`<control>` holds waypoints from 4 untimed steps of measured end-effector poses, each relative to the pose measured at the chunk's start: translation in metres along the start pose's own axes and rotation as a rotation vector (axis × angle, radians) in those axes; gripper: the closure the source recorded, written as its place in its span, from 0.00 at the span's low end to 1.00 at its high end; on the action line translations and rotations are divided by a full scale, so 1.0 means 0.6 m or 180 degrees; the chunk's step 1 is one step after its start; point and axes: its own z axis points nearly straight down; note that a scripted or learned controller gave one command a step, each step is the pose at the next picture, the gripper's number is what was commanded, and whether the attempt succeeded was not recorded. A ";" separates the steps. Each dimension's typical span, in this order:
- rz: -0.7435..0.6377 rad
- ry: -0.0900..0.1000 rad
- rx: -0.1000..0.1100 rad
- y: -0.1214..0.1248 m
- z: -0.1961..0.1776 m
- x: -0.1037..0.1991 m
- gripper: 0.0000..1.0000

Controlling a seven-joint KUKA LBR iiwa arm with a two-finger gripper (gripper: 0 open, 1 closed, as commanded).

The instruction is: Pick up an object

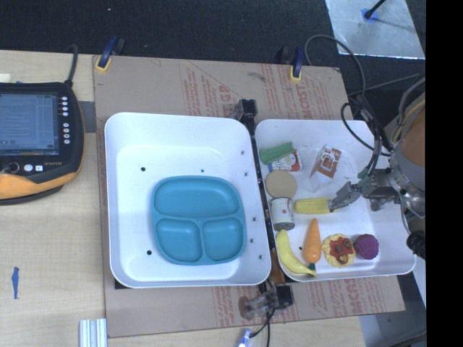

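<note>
Now approach step: gripper (pixel 340 198) low in right bin (pixel 383 269), touching corn cob (pixel 312 207) at its end; jaw state indiscernible. Next: centre over cob, close, lift.

Grey robot arm (pixel 406 166) with an orange band near the wrist. Black cables (pixel 359 114) loop alongside it. Its dark grey metal gripper (pixel 341 198) ends in slim fingers.

The tray (pixel 197 219) was light blue in a white bin (pixel 123 194). By the grey gripper (pixel 340 197) lay yellow corn (pixel 312 207), an orange carrot (pixel 312 241), a yellow banana (pixel 289 257) and a purple fruit (pixel 367 246).
</note>
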 end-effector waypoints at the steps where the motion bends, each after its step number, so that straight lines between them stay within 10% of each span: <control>1: 0.0009 -0.0025 -0.0012 -0.017 0.178 0.060 0.00; 2: -0.0001 0.0001 0.0000 0.108 0.178 0.075 0.00; 3: -0.0006 -0.0001 0.0009 0.107 0.161 0.073 1.00; 4: 0.0001 0.0004 -0.0001 0.157 0.010 0.179 1.00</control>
